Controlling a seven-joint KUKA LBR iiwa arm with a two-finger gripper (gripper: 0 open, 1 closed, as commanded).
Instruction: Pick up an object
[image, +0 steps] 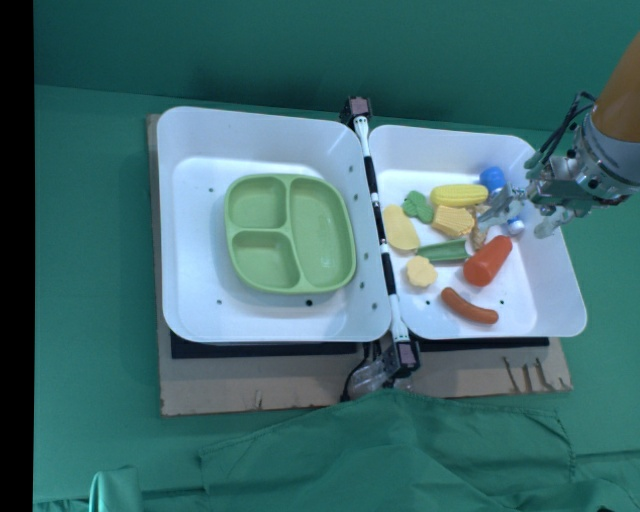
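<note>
- At the right of the frame we see the arm reaching in, its orange band at the upper right edge and its grey wrist below it.
- We see the gripper low over the upper right part of the right bin; whether it is spread or pressed together we cannot tell, and we see nothing clearly caught in it.
- We find the toy food gathered in the right bin: a yellow corn cob near the top, a pale yellow block just below it, and a small green piece to their left.
- We note a blue ball just right of the corn cob, close to the gripper.
- We see a red pepper-like piece lying tilted at the bin's middle, a green bean pod touching its left end, and a red-brown sausage apart from them towards the lower edge.
- We see two pale yellow pieces on the bin's left side, an oval one above a smaller one.
- We see the left bin holding a green divided plate with three compartments, lying flat near its centre.
- We see both bins resting on a cardboard sheet over green cloth.
</note>
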